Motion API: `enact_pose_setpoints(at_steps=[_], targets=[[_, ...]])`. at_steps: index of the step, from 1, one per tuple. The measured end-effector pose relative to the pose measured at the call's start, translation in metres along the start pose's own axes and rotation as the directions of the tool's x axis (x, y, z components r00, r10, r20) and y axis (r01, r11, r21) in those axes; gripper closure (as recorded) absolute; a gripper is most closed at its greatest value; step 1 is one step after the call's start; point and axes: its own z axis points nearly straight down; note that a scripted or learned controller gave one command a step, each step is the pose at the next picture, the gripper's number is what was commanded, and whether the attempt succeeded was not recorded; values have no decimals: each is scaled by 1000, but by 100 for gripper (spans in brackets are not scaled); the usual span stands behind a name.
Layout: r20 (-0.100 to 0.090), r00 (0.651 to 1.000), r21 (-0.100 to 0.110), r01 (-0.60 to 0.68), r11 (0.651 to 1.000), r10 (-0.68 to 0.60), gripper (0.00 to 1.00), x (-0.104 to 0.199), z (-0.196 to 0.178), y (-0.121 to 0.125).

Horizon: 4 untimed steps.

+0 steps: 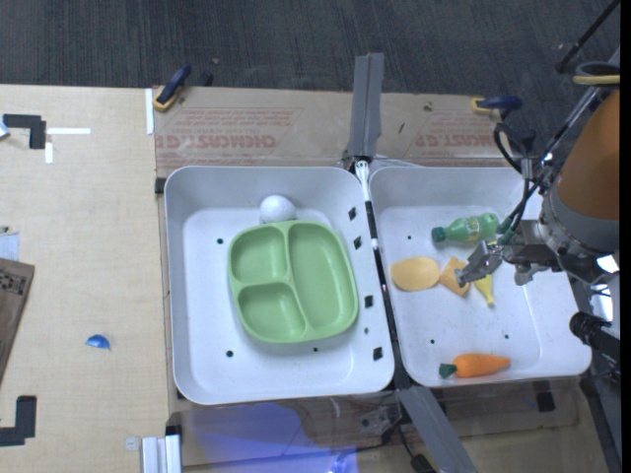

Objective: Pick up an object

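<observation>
Arm: grey arm with an orange band (595,161), entering from 3 o'clock and reaching over the right bin.
Gripper: two-finger metal gripper (482,261), low over the middle of the right bin, just above the yellow items. Opening width: cannot tell; nothing is seen between its tips.
Right bin: shallow white plastic bin (414,338), at 3 o'clock of the bench centre, touching the left bin along a shared edge.
Bottle: small green plastic bottle (467,229), lying on its side at 12 o'clock of the gripper, near it.
Oval item: smooth yellow-orange oval piece (415,274), at 9 o'clock of the gripper, lying flat on the bin floor.
Wedge: small orange-yellow wedge-shaped block (453,277), touching the oval item on its 3 o'clock side, just beside the gripper tips.
Yellow piece: thin bright yellow piece (485,289), at 6 o'clock of the gripper, partly under it; shape unclear.
Carrot: orange toy carrot with a green top (475,366), lying at 6 o'clock in the right bin, near the front wall, well apart from the gripper.
Left bin: shallow white plastic bin (197,264), at 9 o'clock of the right bin.
Tray: pale green three-compartment plastic tray (293,282), lying flat in the middle of the left bin.
Ball: small white ball (276,208), touching the tray rim at 12 o'clock.
Bench: light wooden bench top (79,264), at 9 o'clock of both bins.
Blue scrap: small blue item (97,342) on the bench, well apart from the bins.
</observation>
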Motion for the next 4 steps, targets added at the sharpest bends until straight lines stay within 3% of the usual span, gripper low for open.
enact_pose_setpoints(at_steps=[1, 2, 3, 4], targets=[[0, 986, -3, 167, 986, -167, 0, -21, 159, 30], [1, 982, -4, 190, 982, -190, 0, -16, 158, 126], [-10, 998, -4, 62, 998, -62, 0, -74, 157, 77], [0, 999, -3, -36, 999, 36, 0, -46, 158, 146]])
